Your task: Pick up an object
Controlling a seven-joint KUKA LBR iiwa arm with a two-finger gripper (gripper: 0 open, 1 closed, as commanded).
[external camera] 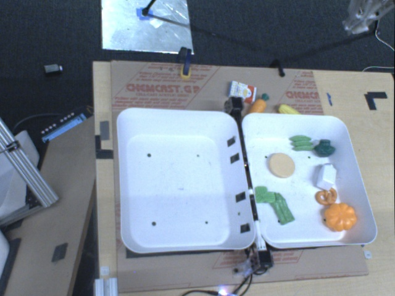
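Observation:
The right bin [355, 159] holds several toy foods. A tan round disc [281, 164] lies near its middle. Light green pods [302, 142] and a dark green piece [323, 147] sit toward the back. A white block [325, 176], a small pretzel [326, 197] and an orange pumpkin [340, 216] line the right side. A green leafy piece [274, 202] lies at the front left. My gripper [365, 10] hangs far off at the top right, over the dark floor and well away from both bins.
The left bin [129, 165] adjoins the right one along a hinged seam. Behind the bins, on the cardboard, lie a carrot [257, 106], a yellow piece [287, 110] and a small box [242, 90]. A metal frame [24, 171] stands at the left.

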